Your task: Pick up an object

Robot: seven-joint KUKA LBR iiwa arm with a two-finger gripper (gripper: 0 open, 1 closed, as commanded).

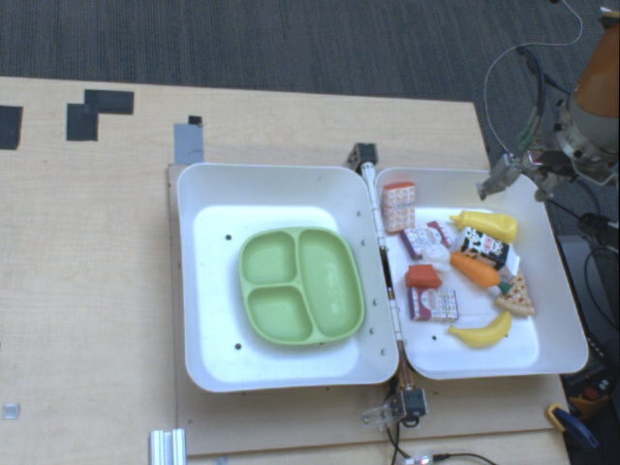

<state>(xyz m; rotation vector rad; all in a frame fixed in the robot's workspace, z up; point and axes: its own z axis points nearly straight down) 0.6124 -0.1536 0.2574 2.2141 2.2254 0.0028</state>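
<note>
The right bin (557, 342) holds several toy foods: a yellow mustard bottle (486, 225), a black-and-white carton (484, 248), an orange carrot (474, 269), a pizza slice (516, 297), a banana (481, 332), a red block (422, 277), a pink packet (434, 305), a purple wrapper (424, 239) and a red-and-white carton (398, 204). My gripper (518, 182) hangs over the bin's far right corner, above and just behind the mustard bottle. Its fingers (497, 179) stand spread apart, open, with nothing between them.
The left bin (208, 260) bears a green divided plate (300, 286). A metal divider (380, 250) runs between the two bins. Cables loop around the arm (593, 105) at the far right. Black marks (97, 112) sit on the wooden bench at upper left.
</note>
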